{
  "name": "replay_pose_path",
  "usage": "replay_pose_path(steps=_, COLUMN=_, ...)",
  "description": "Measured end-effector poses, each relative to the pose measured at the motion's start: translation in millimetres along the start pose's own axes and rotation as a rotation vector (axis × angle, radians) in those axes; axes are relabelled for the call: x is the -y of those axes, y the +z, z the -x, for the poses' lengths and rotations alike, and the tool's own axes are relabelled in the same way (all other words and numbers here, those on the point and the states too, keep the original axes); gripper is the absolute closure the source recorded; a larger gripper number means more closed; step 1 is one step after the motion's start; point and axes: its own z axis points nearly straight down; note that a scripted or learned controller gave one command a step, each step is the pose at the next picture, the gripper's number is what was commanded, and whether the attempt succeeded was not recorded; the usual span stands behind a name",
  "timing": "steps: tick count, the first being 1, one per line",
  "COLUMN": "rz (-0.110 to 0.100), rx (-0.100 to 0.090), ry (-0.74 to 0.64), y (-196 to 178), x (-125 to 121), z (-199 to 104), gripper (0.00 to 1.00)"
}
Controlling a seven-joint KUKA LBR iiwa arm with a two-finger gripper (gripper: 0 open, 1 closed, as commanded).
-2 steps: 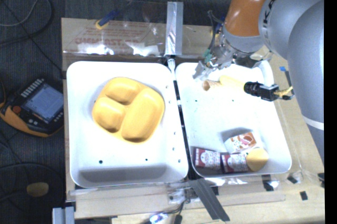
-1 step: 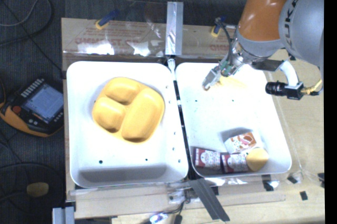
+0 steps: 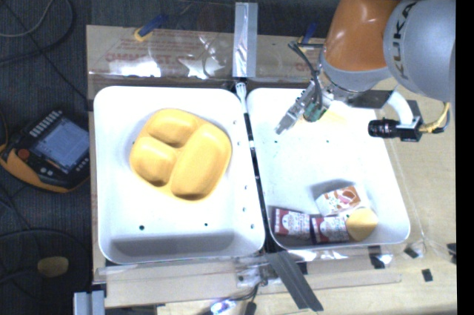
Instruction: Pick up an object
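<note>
Grey and orange, our arm (image 3: 385,24) bends in from the right, its gripper (image 3: 300,112) hanging over the right bin (image 3: 255,158), jaws spread and bare. Small packets (image 3: 326,217) lie at that bin's near edge.

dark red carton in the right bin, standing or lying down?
Lying down. The dark red carton rests lengthwise on the floor of the right bin, against the near wall, beside a yellow object.
</note>
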Motion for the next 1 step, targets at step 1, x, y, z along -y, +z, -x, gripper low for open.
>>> replay_pose_path(steps=1, rz=0.002, rx=-0.001, ry=-0.008, y=6.9, x=-49.6, z=6.4, gripper=1.00)
